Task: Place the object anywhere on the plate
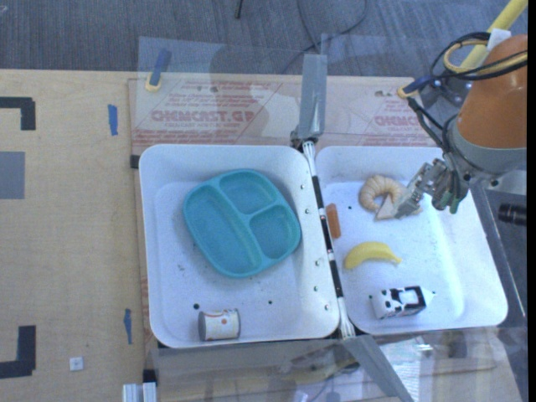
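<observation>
A: Nearest the lens, what lies by the front wall of the left white bin [159, 249]?

B: One small cylindrical can with a white and red label [219, 324], on its side, in front of the teal three-compartment plastic plate [241, 222] and apart from it. That plate sits tilted in the middle of the same bin.

A: And right of the plate?

B: Past the divider, the right white bin [469, 283] holds four things. A small orange stick-shaped piece [333, 221] lies just right of the plate, against the divider wall. Farther right is a curved tan croissant-shaped pastry toy [379, 193]. A yellow plastic banana [372, 256] lies right of the plate's near edge, and a small black and white toy [399, 302] rests nearer the camera still.

A: The arm?

B: Its two-finger gripper [412, 203] is low in the right bin, well right of the plate, its tips touching or just beside the pastry's right end. I cannot tell whether the claw is spread or clenched, or whether it grasps anything.

A: Anything between pastry and plate?

B: The bin walls and the orange stick.
</observation>
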